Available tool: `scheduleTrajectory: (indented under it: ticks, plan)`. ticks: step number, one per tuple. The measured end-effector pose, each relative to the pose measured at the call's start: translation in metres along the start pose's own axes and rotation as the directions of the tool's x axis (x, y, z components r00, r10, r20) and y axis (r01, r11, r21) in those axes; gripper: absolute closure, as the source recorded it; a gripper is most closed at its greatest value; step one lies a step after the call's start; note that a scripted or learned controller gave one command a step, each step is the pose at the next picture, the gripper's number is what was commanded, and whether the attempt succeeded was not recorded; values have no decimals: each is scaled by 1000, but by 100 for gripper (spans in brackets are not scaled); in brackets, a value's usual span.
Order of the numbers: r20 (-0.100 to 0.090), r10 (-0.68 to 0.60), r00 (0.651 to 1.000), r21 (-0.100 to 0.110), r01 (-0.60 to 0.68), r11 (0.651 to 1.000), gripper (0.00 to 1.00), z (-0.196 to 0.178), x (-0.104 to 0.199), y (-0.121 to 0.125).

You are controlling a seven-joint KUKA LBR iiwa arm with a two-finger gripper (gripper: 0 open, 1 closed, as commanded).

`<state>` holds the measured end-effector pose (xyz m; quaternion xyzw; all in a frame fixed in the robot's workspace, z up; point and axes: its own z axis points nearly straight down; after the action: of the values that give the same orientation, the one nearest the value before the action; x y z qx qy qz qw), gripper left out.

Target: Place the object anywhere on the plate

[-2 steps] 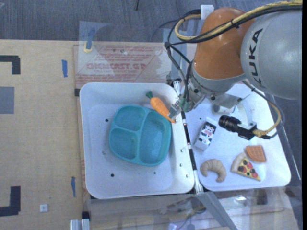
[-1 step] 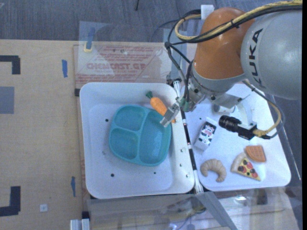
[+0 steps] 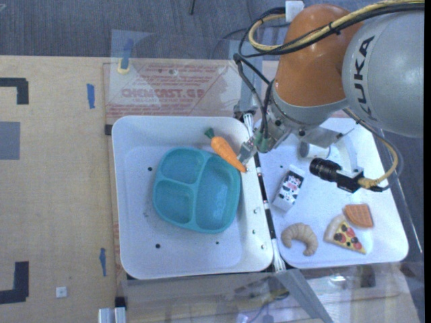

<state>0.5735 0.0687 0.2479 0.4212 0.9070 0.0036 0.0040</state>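
Bench (image 3: 47, 180): tan board at the 9 o'clock side of the view, with dark corner marks and bits of blue tape.
Left bin (image 3: 135, 247): shallow and white, holding the plate and the carrot.
Plate (image 3: 197, 190): teal, with three compartments, sitting near the middle of the left bin, tilted a little in its outline.
Carrot (image 3: 227, 153): orange toy with a green top, lying slantwise at the plate's 1 o'clock edge; its green end points toward 11 o'clock, its tip toward 5 o'clock. The tip overlaps the plate's rim, the rest lies over the bin floor.
Gripper (image 3: 248, 148): just beside the carrot at its 3 o'clock side, above the wall between the two bins. I cannot tell whether it grips the carrot or how it is set.
Arm (image 3: 350, 59): grey with an orange band, reaching in from 2 o'clock.
Right bin (image 3: 397, 247): white, touching the left bin.
Milk carton (image 3: 289, 190): small, at the right bin's 9 o'clock side.
Croissant (image 3: 301, 237): at 7 o'clock.
Pizza slice (image 3: 345, 235): at 5 o'clock, beside the croissant.
Waffle (image 3: 359, 214): just above the pizza slice.
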Motion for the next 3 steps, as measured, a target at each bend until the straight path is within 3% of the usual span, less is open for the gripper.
scheduleTrajectory:
  ticks: [1,2,3]
  plan:
    - [0,0,1000,0,0,1000,0,0,0,0]
    - [2,2,1000,-4,-2,1000,100,-11,-2,1]
    - [2,3,1000,-4,-3,1000,0,-10,-2,1]
